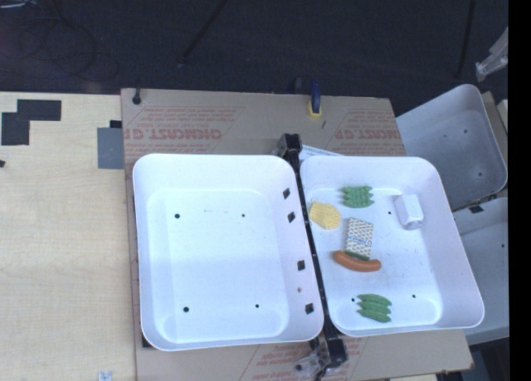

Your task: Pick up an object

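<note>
Pincer: whether released or clenched cannot be told. Left bin bare-floored. In the right bin, the likeliest pick is the orange sausage, centre-near: judged light, smooth, prone to roll; take it across its middle. A patterned box crowds its far side; the near side offers room.

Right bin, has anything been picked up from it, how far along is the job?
Nothing looks done: the sausage, yellow piece, patterned box, white block and two green pea pods all lie in the right bin. Nothing is in hand; the pick remains.
</note>
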### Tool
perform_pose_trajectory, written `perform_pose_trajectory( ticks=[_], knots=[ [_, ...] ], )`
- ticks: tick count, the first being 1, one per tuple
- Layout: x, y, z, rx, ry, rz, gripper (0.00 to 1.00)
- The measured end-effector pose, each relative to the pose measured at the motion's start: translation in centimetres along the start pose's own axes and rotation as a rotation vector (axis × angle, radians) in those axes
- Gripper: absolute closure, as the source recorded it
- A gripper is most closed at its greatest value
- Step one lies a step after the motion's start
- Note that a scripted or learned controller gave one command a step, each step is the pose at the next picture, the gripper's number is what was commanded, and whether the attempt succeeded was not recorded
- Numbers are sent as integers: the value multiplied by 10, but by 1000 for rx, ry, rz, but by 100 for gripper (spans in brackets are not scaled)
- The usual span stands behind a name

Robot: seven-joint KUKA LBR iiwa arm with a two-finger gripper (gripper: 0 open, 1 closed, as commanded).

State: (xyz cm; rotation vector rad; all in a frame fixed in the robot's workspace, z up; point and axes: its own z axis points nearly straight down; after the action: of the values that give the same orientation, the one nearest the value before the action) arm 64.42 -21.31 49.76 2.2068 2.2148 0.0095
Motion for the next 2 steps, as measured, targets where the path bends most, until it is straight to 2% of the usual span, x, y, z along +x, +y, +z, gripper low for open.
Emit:
perform_pose_trajectory(
  ticks=[1,2],
  knots=[
    [3,1,2,19,6,-7,100],
    [65,1,-43,14,7,0,100]
  ],
)
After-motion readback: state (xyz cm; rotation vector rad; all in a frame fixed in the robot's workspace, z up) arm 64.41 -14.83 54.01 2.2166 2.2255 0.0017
